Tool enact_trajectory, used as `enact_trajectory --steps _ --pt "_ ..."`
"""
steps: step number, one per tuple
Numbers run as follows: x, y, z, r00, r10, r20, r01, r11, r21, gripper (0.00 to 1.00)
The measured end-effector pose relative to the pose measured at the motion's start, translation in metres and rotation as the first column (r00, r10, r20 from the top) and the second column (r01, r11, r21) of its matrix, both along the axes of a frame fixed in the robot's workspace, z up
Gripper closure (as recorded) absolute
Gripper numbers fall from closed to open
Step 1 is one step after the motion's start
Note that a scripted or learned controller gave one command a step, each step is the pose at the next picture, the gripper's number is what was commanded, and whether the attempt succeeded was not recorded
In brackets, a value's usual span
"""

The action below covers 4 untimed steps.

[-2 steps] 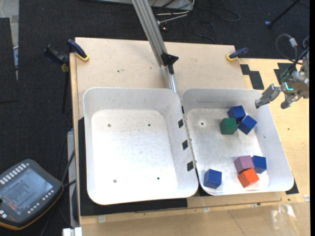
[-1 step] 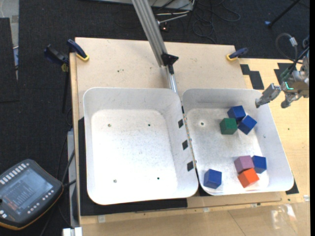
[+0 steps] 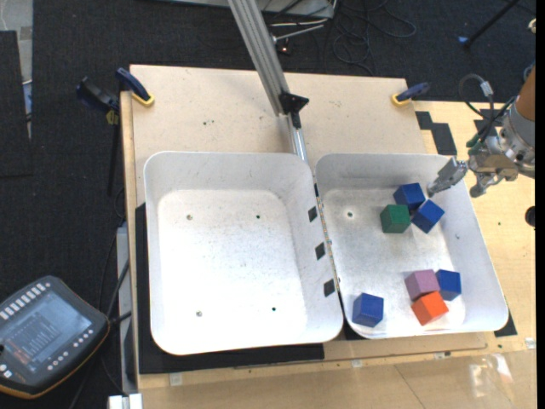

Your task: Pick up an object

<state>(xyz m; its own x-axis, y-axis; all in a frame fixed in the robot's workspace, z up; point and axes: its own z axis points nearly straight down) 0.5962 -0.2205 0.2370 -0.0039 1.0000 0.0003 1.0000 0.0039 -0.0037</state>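
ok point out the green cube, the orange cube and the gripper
green cube (image 3: pixel 394 219): camera view, its top face
orange cube (image 3: pixel 430 307): camera view, its top face
gripper (image 3: pixel 467 178): camera view, midway between its fingertips

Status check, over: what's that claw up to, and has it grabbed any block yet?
Gripper open, above right bin's far corner, holding nothing. Nearest blue cube untouched, touching green cube. Nothing blocking.

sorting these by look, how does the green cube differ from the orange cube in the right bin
Colour: the green cube is dark green, the orange cube bright orange-red.
Place: the green cube sits in the far part of the right bin, the orange cube near the front rim.
Neighbours: the green cube sits beside two blue cubes, the orange cube against a purple cube.
Both are small blocks of similar size resting on the bin floor.
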Motion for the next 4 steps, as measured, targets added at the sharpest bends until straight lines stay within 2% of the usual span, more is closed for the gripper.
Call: enact_trajectory --steps 1,2,3,4 --pt "-0.001 0.001 -0.065 1.000 -0.004 -0.003 0.004 1.000 0.001 0.00" --pt "0.000 0.001 -0.107 1.000 -0.004 0.002 0.004 1.000 0.000 0.00" --pt "0.001 0.001 -0.094 1.000 -0.003 0.007 0.003 1.000 -0.002 1.00" --pt "-0.007 -0.003 -0.039 1.000 -0.005 0.010 0.005 1.000 -0.004 1.00"
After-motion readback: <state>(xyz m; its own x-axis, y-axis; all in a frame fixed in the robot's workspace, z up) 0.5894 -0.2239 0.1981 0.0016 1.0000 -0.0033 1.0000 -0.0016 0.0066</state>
